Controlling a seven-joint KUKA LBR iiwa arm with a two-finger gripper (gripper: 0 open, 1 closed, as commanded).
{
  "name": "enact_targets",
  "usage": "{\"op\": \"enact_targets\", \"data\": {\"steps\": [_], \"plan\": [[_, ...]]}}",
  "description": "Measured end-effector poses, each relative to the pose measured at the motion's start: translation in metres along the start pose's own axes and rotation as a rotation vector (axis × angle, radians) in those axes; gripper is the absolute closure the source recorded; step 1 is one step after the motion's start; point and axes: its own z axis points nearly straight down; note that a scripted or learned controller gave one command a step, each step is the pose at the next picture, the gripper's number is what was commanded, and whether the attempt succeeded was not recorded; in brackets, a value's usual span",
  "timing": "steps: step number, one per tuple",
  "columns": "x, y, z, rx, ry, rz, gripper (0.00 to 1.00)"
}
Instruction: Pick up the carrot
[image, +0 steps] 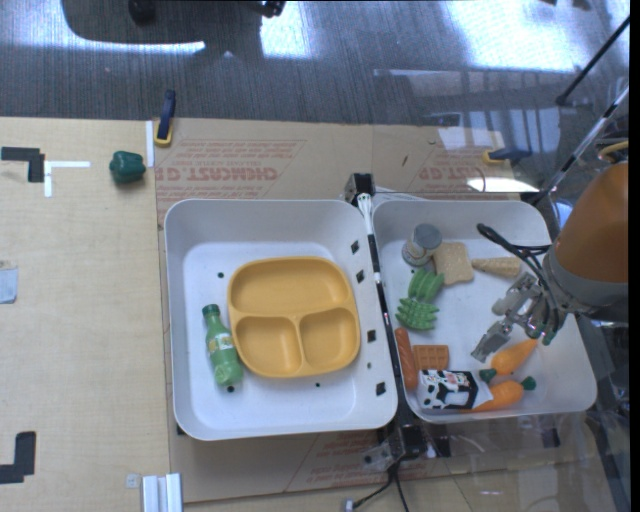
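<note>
Hovering low in the right bin (455, 212), the gripper (515, 325) has its fingers (492, 343) spread apart, gripping nothing. One carrot (515, 355) lies just beneath and beside the fingertips, a second carrot (500, 393) a little beyond it toward the bin's near wall, next to the black-and-white carton (446, 389). Tilting in from the right probably lets the fingers straddle the nearer carrot.

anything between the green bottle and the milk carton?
Yes: camera view shows the yellow tray and the bins' divider between the bottle and the carton.
</note>
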Motion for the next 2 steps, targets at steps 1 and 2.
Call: {"op": "enact_targets", "data": {"steps": [1,2], "plan": [[-0.0014,-0.0558,0.0315,-0.002,-0.002,0.352,0.0],[-0.0034,-0.0538,0.0221,-0.005,-0.007,0.354,1.0]]}}
